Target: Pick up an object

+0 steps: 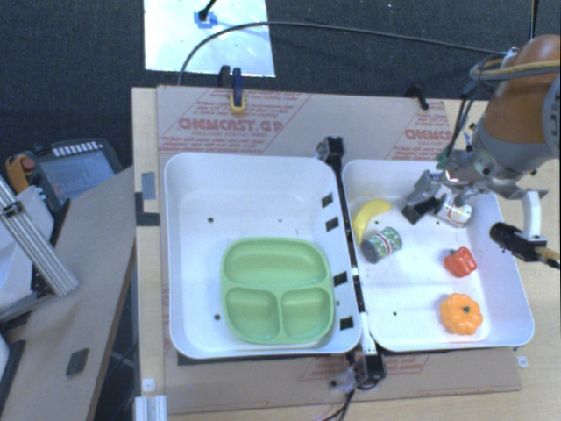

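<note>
The right bin holds a yellow fruit, a small can with a green label lying on its side, a red pepper and an orange pumpkin. My gripper hangs low over the far part of this bin, just right of the yellow fruit and above the can. A small pale cylinder with a red mark sits right beside the gripper. Whether that cylinder is a loose item or held is unclear.
The left bin bears a green divided plate near its front. A black divider strip runs between the bins. The arm's grey and orange body looms over the right bin's far right corner. A black part juts over the right rim.
</note>
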Controlling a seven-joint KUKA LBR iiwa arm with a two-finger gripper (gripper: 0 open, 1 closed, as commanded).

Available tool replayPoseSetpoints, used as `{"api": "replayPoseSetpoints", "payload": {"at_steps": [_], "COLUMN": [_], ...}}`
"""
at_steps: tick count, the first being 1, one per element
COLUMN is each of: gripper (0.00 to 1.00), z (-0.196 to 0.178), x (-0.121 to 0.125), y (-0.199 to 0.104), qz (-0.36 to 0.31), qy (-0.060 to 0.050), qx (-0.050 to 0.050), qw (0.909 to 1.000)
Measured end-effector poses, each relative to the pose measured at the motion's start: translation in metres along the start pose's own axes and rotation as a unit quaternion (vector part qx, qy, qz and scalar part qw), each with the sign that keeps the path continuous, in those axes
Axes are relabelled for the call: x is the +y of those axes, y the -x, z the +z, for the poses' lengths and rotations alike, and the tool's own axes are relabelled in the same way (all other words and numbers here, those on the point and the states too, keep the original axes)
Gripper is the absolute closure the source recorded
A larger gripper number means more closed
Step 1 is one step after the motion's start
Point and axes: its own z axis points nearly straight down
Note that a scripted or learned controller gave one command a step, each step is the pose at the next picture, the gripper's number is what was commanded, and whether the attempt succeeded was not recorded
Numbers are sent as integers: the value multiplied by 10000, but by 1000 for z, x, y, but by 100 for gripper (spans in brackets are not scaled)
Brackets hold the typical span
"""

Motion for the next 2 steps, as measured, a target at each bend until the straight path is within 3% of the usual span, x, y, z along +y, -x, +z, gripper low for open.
{"api": "replayPoseSetpoints", "payload": {"at_steps": [2], "gripper": [0], "z": [115], "x": [-4], "y": [-1], "qz": [0], "qy": [-5], "qx": [4], "qw": [10000]}}
